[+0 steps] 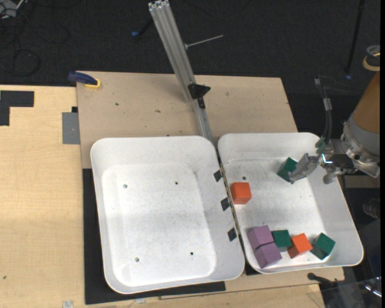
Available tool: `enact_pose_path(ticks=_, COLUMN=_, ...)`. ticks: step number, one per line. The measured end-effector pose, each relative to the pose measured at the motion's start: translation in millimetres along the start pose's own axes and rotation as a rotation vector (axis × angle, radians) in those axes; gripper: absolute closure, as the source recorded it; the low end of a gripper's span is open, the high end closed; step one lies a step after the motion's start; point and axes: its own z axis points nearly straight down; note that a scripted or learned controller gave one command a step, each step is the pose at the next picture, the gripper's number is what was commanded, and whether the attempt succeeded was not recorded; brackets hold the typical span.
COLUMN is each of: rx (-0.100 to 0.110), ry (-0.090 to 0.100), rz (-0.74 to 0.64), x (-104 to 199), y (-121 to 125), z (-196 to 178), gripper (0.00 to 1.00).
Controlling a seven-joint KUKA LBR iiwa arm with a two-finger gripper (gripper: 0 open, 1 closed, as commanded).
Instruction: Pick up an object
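In the right bin [269, 141] a dark green block [287, 168] lies near the far right side. My gripper [315, 170] reaches in over the bin's right rim, just right of that block. Its two fingers stand apart with nothing between them, and the left fingertip [300, 171] is right against the green block's right side. An orange cube [241, 193] sits by the bin's left wall. Along the near edge lies a cluster: two purple blocks [264, 245], a green block [282, 239], an orange block [300, 244] and another green block [323, 245].
The left bin [115, 153] stands beside the right one, with black clips [225, 203] on the shared edge. A slanted aluminium bar [176, 50] rises behind the bins. A blue and yellow clamp [85, 79] lies at the bench's far left corner.
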Motion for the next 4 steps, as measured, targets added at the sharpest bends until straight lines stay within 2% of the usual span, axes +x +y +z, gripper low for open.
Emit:
enact_pose_path(ticks=1, rx=-0.005, ry=-0.001, rz=0.003, x=-0.9, y=0.6, z=-2.5, gripper=0.00)
enact_pose_path(ticks=3, rx=0.001, ry=0.001, rz=0.005, x=5.5, y=6.0, z=122.9, gripper=0.00)
enact_pose_path(ticks=4, rx=-0.007, ry=-0.001, rz=0.006, x=5.7, y=7.1, z=161.6, gripper=0.00)
